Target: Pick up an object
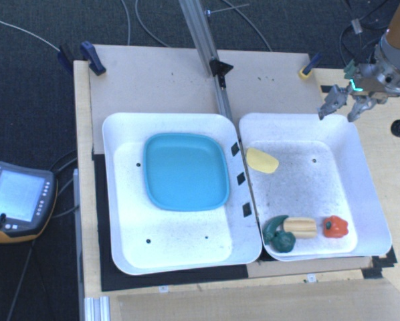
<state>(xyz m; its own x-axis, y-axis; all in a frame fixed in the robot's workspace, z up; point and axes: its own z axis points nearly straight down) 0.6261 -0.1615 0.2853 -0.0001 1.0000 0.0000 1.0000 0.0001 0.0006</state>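
My gripper [343,108] hangs over the far right corner of the right bin [360,159], fingers spread open with nothing between them. In that bin, a yellow piece [261,160] lies near the left wall. Along the near wall sit a dark green vegetable [279,234], a tan block [300,228] touching it, and a red pepper [334,227]. All of these lie well below and to the left of the gripper.
The left bin [120,172] holds a blue square plate [186,171]. A metal pole [201,32] slants down to the gap between the bins. A teach pendant [16,200] lies off the bench at left. Clamps [93,57] grip the board's far corners.
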